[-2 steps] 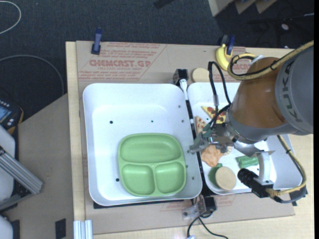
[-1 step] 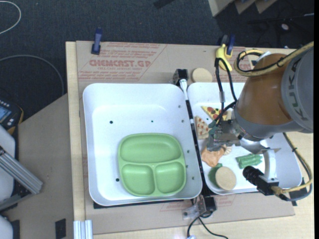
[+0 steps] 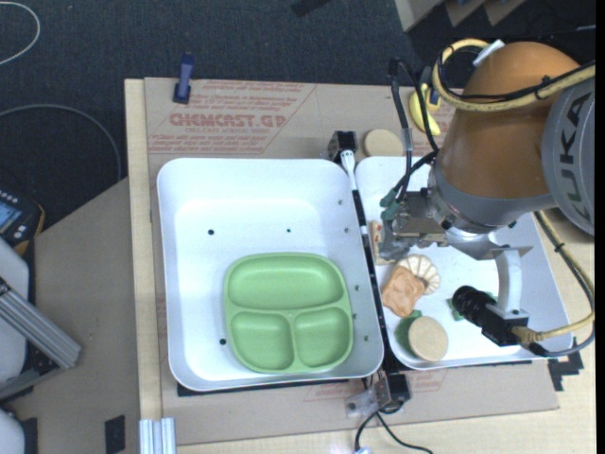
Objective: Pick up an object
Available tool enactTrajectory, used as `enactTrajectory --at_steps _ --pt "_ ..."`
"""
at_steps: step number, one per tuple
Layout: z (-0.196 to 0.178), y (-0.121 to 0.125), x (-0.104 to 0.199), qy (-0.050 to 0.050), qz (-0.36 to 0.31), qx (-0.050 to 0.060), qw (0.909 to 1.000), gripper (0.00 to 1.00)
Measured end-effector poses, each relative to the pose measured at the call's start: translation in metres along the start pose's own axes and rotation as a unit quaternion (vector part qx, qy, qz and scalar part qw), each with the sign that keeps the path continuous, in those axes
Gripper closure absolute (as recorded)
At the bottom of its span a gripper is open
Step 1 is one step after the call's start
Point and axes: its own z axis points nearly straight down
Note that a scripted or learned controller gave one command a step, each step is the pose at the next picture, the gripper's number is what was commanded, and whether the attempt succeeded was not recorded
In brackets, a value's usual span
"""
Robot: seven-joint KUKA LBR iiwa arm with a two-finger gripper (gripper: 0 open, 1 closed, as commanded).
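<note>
Here the arm (image 3: 501,130) is seen over the right bin (image 3: 473,353), coming in from the right. The jaws are hidden under the wrist, so it cannot be told if they are open or closed. On the near side of the wrist a tan shell (image 3: 408,287) is laid in this bin, close to its left wall. A green and tan disc (image 3: 423,339) is found just beside the shell, nearer still. In the left bin (image 3: 189,253) a green plate (image 3: 284,310) with three compartments is placed at the near side.
</note>
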Motion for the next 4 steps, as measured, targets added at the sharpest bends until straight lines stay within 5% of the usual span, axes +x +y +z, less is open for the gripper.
enactTrajectory --at_steps 1,2,3,4 --pt "-0.025 0.000 0.035 0.000 0.001 0.002 1.0000 1.00" --pt "-0.160 0.002 0.022 0.001 0.002 -0.005 1.0000 1.00" --pt "-0.130 0.000 0.091 0.000 0.000 0.006 1.0000 1.00" --pt "-0.226 0.002 0.146 0.003 -0.001 -0.003 1.0000 1.00"
